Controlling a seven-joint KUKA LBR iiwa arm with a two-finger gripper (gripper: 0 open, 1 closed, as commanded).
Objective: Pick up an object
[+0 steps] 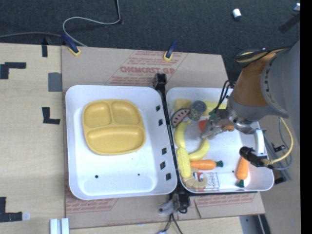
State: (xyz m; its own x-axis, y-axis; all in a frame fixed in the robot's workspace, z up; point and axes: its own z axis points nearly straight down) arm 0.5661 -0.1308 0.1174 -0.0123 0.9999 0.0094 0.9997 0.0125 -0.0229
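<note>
over the right bin [265,182], the gripper [210,129] hangs low beside a banana [187,139] and a small tin [198,109]. i cannot tell how the claw stands or if it holds a thing. corn [184,162] and two carrots [203,164] [242,168] lie near the front wall. the left bin [78,174] holds a yellow plate [114,126].

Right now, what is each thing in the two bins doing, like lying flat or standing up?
Yellow plate: lying flat in the left bin, nothing on it.
Banana: lying in the right bin.
Corn: lying flat beside the banana.
Carrot: lying flat, mid-bin.
Second carrot: lying near the right wall.
Can: seems to stand upright.
Tool: low over the banana; grip unclear.
</note>
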